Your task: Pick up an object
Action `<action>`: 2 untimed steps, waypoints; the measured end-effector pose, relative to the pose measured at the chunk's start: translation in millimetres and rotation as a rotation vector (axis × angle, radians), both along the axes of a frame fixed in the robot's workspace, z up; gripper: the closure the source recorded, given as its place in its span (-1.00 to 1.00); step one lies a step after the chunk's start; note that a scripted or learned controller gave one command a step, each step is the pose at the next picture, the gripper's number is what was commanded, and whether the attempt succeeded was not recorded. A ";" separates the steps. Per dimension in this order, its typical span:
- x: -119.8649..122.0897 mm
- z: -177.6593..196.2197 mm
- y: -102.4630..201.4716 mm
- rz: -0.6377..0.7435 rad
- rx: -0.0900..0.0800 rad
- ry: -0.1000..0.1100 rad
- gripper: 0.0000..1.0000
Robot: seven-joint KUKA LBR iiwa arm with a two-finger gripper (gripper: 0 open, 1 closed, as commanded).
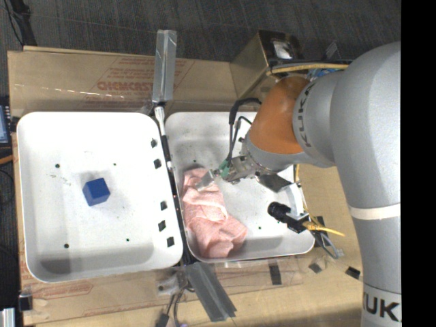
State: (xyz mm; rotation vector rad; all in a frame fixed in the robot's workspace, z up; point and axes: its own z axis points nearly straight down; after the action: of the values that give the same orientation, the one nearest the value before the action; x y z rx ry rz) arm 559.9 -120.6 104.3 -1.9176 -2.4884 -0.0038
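Two white bins sit side by side on the tabletop, and the arm leans over the right bin with its gripper low inside, at the upper edge of a pink cloth. The cloth lies crumpled along that bin's left wall, just below and to the left of the fingers, so close that they seem to touch its top fold, though contact cannot be confirmed from this angle. Whether they are spread or pressed together cannot be told either, since the wrist and its metal parts crowd the spot; nothing is plainly pinched between them. The low, tilted wrist suggests a descent aimed at the cloth's nearest bunched edge, where a soft fold gives something to grip. A blue cube rests alone in the left bin, well away to the left of the fingers, and looks like no present target.
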 end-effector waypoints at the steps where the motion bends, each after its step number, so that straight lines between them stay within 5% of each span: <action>1: 33.2 -10.9 17.3 0.068 -0.002 0.001 -1.00; 2: -21.2 -10.6 -1.8 0.155 -0.002 0.000 -1.00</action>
State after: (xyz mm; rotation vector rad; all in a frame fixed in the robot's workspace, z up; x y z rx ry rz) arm 538.7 -122.3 93.7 -1.7202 -2.6301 -0.0022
